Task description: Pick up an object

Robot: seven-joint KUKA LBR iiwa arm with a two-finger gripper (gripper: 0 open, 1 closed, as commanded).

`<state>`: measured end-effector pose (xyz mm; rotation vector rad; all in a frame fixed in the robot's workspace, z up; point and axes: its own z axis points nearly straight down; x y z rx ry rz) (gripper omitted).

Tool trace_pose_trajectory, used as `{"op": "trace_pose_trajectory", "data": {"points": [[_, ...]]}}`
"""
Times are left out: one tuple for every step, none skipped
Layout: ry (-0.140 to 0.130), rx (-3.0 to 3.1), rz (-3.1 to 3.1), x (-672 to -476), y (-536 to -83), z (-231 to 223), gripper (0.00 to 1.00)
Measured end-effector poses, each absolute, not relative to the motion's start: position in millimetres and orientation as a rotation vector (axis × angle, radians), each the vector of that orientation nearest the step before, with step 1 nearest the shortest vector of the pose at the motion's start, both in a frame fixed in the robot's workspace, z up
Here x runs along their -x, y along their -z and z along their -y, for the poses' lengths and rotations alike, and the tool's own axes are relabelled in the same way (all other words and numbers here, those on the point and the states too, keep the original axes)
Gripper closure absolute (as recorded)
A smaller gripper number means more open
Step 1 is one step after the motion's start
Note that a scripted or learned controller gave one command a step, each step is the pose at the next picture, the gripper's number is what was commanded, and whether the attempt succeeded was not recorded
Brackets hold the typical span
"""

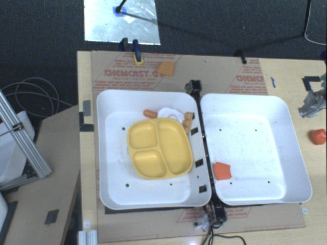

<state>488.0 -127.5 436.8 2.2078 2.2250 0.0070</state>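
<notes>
At the three o'clock edge of the view we make out a grey metal shape that we take to be the gripper (312, 105), poised over the bare bench outside the bins; it is cut off by the frame and too blurred for us to tell whether it is open or closed, and we see nothing in it. Just toward five o'clock from it a small orange-red object (318, 136) lies on the bench, apart from the right bin (292, 137). Inside that bin, an orange block (222, 171) sits in the seven o'clock corner, close to the wall shared with the left bin (110, 152). In the left bin a yellow divided plate (159, 148) lies flat near the centre. At its twelve o'clock edge we find a small orange sausage-shaped piece (150, 114), a white item (168, 113) just beside it, and toward one o'clock a tan piece (188, 120) near the dividing wall. Beyond the bins, at twelve o'clock, a tan block (166, 68) rests on the cardboard sheet (245, 78), with a blue and yellow clamp (137, 52) near it.
</notes>
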Motion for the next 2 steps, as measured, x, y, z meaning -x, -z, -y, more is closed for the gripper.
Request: {"op": "trace_pose_trajectory", "data": {"points": [[0.010, -2.226, -2.229, -524.4, -232.7, 138.4, 1.00], [-0.002, -2.213, -2.233, -515.2, -225.5, 79.3, 1.00]]}}
